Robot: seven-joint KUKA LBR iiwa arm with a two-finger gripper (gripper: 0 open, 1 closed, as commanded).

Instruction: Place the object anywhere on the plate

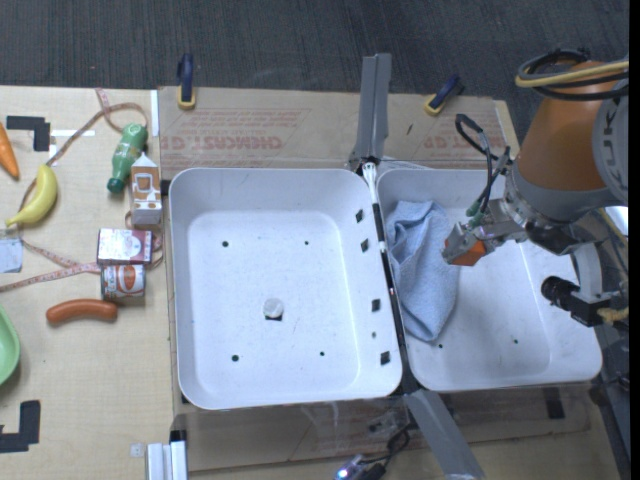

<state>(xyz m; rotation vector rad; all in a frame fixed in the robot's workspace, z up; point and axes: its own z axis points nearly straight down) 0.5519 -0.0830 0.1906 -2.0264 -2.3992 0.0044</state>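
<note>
Gripper [468,248] over right bin [520,363], grip state cannot be told, small orange object [463,257] at its tip just right of blue cloth [420,268]; judged light, stiff, maybe slick, best pinched across its middle; grey disc [273,310] lies in left bin [200,268]

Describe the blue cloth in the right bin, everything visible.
The blue cloth is light blue, soft fabric, crumpled with folds. It lies in the right bin against its left wall, running from near the bin's far left corner toward the middle, narrowing at its near end. It rests on the bin floor and leans on the divider side. The end effector, with something orange at its tip, sits just at its right edge; contact cannot be told.
</note>
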